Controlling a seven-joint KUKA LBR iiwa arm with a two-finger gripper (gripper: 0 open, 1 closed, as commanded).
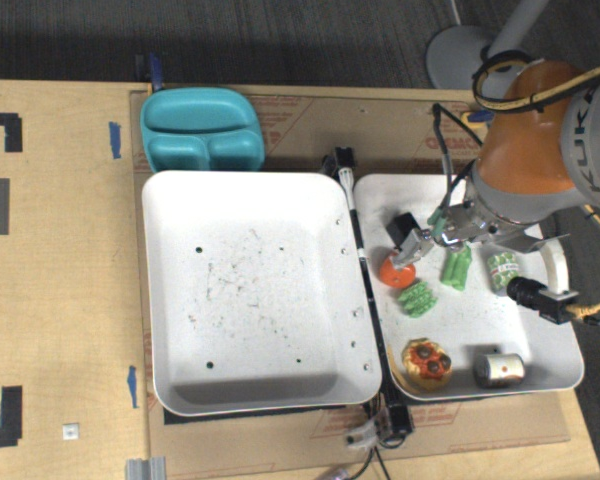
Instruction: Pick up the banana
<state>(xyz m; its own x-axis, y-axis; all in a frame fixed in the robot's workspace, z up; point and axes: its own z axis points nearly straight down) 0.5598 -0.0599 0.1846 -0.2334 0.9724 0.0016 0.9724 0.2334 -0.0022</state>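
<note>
My gripper (pixel 420 246) hangs low over the upper left part of the right bin (pixel 560 373), under the orange-banded wrist. Directly beneath its tip lies a small orange-red object (pixel 395 271), touching or nearly touching it. A leafy green piece (pixel 417 301) lies just below that. A green oblong item (pixel 456 269) rests to the right of the gripper, partly under the wrist. I make out no yellow banana shape among the objects around the gripper.
The right bin also holds a green-and-white can (pixel 502 271), a round brown and red-topped item (pixel 427 362) and a silver can (pixel 500 369) near its front wall. The large left bin (pixel 250 288) stands alongside. A teal divided tray (pixel 202 128) sits behind it.
</note>
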